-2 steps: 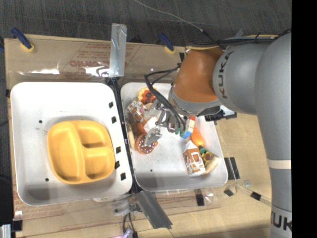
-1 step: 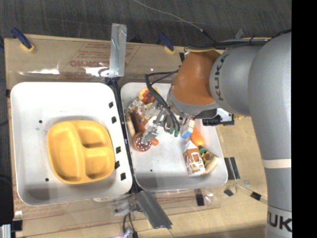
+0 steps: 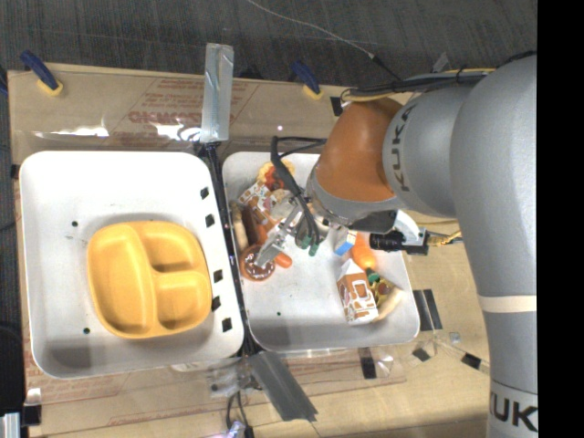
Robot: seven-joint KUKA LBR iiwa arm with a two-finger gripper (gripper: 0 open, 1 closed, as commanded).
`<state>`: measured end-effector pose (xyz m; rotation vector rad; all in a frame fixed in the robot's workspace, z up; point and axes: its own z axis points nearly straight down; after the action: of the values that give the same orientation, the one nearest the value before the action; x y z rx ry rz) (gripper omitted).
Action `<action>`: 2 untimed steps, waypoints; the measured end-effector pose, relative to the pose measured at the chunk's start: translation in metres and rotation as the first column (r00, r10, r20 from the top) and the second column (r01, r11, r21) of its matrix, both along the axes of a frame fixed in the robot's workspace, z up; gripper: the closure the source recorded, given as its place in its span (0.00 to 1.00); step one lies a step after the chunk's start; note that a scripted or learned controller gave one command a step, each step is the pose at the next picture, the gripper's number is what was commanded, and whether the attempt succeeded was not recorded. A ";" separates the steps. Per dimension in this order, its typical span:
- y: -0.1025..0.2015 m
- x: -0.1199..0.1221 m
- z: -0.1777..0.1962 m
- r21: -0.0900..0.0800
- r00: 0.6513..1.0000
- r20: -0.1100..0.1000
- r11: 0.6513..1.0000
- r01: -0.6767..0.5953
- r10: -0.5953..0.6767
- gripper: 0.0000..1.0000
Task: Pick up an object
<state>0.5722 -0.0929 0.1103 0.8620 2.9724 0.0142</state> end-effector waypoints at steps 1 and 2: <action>-0.003 0.009 -0.002 0.006 0.983 -0.010 0.983 0.185 -0.185 0.00; -0.010 -0.003 -0.002 0.013 0.951 -0.009 0.951 0.308 -0.308 0.00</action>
<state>0.5689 -0.1031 0.1085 1.3187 2.8100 0.0213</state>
